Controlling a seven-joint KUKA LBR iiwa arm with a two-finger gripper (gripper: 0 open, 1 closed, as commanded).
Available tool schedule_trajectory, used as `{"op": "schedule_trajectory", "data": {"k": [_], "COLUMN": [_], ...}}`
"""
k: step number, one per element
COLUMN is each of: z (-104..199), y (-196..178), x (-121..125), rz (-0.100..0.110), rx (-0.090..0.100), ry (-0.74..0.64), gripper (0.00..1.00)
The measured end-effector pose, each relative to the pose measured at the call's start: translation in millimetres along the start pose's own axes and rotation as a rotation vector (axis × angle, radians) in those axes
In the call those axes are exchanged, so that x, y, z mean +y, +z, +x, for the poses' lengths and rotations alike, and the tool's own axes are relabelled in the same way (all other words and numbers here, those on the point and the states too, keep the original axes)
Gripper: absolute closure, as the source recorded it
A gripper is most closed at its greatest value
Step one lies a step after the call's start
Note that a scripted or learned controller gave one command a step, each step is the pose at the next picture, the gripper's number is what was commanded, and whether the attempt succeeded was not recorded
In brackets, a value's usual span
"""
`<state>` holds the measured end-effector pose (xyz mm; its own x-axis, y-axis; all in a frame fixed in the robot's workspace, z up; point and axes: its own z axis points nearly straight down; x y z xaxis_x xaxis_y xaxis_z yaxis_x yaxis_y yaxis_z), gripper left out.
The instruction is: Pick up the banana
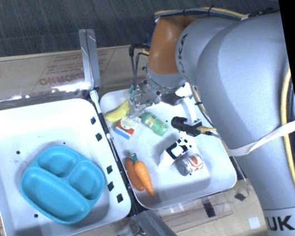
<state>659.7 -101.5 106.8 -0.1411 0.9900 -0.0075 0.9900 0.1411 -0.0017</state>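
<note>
Look at the right bin (pixel 221 178); your banana (pixel 117 112) lies in its far-left corner, against the wall; the gripper (pixel 137 100) sits at the banana's right end, just touching or just above it, and I cannot tell how its pincer stands; right of the banana is a green bottle (pixel 155 123); nearer you, a carrot (pixel 140 175); the left bin (pixel 2 126) holds a blue divided tray (pixel 63 183).

My arm (pixel 230 72) is grey with an orange band. A yellow banana (pixel 116 113), green bottle (pixel 155 124) and orange carrot (pixel 140 175) lie in the right white bin (pixel 220 178). The left bin (pixel 3 134) holds a blue tray (pixel 62 183).
</note>
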Motion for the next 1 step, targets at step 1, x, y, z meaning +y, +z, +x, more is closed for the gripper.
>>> {"op": "schedule_trajectory", "data": {"k": [1], "z": [0.3], "y": [0.1], "x": [0.0], "rz": [0.0], "rx": [0.0], "ry": [0.0], "gripper": [0.0]}}
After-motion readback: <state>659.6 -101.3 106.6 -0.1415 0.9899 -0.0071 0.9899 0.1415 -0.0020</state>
